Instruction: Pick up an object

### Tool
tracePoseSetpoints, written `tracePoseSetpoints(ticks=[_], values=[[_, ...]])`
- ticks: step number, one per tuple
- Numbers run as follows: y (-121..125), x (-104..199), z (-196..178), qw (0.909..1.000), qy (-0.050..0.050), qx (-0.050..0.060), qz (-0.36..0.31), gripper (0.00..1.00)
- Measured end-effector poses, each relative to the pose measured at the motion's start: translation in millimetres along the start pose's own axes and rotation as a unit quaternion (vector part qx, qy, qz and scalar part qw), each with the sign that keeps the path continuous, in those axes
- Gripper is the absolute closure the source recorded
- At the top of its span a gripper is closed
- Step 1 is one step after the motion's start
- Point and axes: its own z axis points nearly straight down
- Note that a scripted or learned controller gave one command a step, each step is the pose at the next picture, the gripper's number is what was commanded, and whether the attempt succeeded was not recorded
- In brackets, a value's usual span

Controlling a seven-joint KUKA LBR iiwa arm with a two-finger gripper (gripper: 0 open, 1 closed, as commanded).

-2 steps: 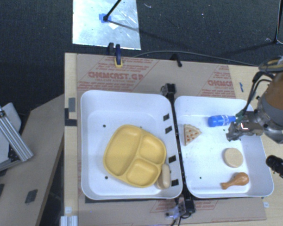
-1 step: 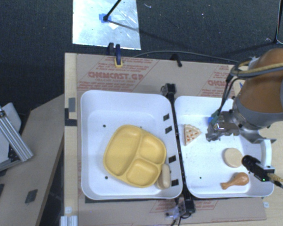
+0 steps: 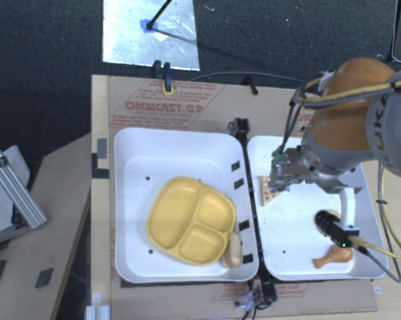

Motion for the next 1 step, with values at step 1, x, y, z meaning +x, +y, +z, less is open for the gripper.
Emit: tracePoseSetpoints(ticks=[1], values=[[-4.3,56.5,3.4,1.0,0.0,0.001,0.0,1.0]])
